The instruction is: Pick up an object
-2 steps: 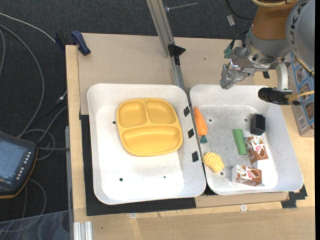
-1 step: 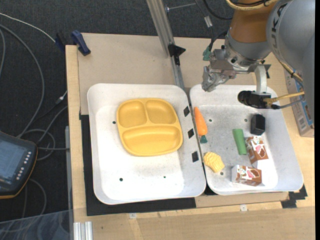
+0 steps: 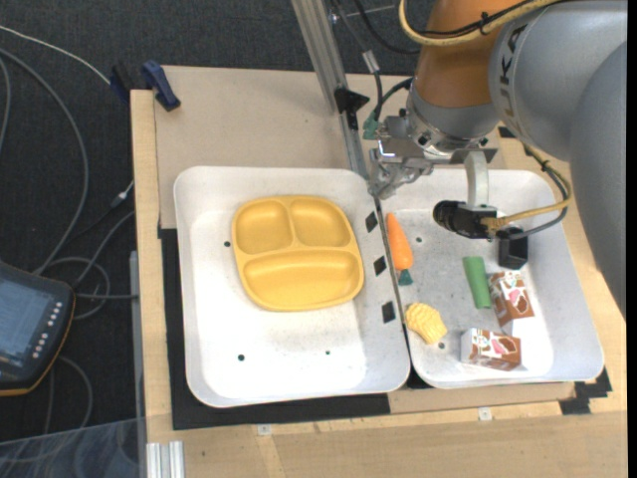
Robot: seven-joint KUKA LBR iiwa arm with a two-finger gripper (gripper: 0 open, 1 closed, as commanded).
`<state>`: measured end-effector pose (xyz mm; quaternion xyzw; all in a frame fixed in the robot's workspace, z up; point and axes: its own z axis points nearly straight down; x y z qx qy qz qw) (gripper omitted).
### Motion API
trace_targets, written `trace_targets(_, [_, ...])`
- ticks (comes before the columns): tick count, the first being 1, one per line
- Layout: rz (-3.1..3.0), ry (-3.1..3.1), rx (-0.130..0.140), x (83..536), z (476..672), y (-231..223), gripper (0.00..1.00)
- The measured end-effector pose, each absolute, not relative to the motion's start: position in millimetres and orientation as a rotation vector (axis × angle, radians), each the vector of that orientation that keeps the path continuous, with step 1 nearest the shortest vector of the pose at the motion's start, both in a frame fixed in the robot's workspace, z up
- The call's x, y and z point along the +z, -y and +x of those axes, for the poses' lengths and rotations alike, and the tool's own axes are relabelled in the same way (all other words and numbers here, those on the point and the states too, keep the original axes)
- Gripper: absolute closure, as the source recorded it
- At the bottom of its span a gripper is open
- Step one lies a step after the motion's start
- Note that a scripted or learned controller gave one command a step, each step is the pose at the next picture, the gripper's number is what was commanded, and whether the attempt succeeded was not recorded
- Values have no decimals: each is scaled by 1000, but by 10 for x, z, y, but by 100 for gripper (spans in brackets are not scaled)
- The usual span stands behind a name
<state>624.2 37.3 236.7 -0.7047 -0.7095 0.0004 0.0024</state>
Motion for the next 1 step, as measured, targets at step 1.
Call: trace_targets(1, [-2210,2225,2,2257,6104,-895,100])
